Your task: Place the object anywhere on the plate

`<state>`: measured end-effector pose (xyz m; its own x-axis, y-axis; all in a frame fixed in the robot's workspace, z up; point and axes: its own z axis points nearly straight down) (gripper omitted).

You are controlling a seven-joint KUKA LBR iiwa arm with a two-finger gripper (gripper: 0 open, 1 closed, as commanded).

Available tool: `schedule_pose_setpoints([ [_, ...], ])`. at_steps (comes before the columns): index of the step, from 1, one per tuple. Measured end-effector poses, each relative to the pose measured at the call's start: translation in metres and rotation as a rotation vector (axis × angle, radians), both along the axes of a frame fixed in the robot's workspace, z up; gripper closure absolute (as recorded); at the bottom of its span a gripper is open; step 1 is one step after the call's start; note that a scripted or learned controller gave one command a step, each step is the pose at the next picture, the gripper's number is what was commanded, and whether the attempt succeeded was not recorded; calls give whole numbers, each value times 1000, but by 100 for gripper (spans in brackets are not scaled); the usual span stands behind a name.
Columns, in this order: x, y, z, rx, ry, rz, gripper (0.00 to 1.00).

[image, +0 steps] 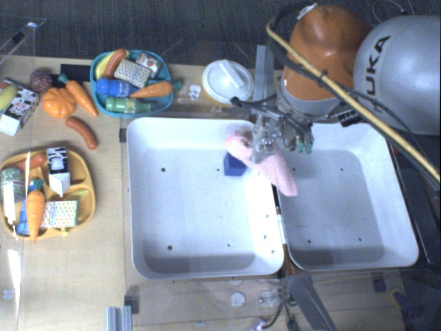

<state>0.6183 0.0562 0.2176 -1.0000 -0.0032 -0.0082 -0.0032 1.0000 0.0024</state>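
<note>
Here, toy food crowds the desk (pixel 103 185) along its left edge, while the left bin (pixel 179 212) lies mostly bare. A blue block (pixel 234 165) sits near its upper right rim. The pink cloth (pixel 275 167) drapes across the bins' shared edge below the gripper (pixel 275 142), touching it; whether the jaws grip it, I cannot tell. The right bin (pixel 344 212) offers open floor.

A pink cloth (pixel 275 169) below the gripper (pixel 265 143), a blue block (pixel 234 165) to its left, in white bins (pixel 200 254).
</note>
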Motion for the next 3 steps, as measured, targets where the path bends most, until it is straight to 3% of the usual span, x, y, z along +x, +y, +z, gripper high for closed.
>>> schedule_pose_setpoints([
  [2, 20, 107, 8, 1, 0, 2, 100],
  [3, 20, 107, 8, 1, -1, 2, 0],
])
